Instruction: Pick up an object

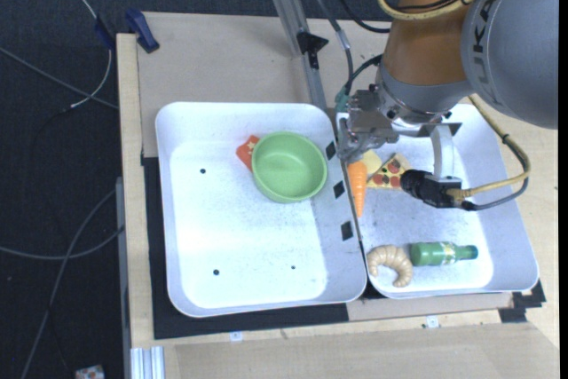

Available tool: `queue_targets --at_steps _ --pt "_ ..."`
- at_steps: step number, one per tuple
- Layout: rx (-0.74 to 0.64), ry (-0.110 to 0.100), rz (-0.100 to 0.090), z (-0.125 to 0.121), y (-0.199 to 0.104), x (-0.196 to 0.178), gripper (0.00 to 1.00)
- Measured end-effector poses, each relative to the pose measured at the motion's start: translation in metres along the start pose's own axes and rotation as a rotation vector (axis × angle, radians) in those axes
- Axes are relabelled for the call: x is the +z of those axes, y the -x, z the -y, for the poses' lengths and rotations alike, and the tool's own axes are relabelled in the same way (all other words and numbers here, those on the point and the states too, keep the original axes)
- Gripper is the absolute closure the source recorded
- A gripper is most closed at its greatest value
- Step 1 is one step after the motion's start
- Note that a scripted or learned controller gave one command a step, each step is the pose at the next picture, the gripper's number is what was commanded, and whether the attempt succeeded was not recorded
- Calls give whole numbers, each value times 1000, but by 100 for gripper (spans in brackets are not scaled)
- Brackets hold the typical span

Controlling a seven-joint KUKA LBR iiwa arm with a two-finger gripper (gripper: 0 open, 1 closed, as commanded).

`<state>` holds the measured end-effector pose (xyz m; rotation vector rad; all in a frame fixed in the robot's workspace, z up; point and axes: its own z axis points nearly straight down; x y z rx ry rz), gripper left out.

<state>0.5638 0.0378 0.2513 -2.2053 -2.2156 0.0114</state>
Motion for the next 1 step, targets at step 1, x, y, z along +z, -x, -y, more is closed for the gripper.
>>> queue_targets --at_steps 1 --pt "-2 -4 1 30 -56 14 100"
